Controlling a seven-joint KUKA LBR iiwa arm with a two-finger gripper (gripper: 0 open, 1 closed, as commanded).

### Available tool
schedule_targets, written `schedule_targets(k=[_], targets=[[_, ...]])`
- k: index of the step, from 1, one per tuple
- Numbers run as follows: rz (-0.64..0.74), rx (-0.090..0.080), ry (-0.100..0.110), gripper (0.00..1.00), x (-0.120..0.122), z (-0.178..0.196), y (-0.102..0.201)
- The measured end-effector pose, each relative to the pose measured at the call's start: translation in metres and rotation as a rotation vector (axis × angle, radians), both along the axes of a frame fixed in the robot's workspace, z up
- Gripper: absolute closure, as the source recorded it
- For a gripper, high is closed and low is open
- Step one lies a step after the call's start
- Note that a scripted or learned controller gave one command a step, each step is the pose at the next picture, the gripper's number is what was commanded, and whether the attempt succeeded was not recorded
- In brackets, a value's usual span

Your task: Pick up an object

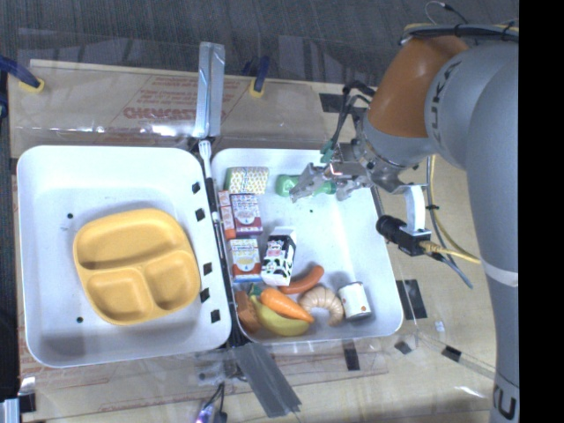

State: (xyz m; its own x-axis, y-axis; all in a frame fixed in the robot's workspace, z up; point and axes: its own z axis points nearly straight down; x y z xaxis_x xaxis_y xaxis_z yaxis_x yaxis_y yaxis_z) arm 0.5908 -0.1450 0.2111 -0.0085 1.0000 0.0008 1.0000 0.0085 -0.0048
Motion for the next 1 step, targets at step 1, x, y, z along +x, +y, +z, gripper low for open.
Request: schedule_targets(k=[1], targets=[[-0.073,0.0,0.001,0.0,-0.0489,-0.0781,0.0553]])
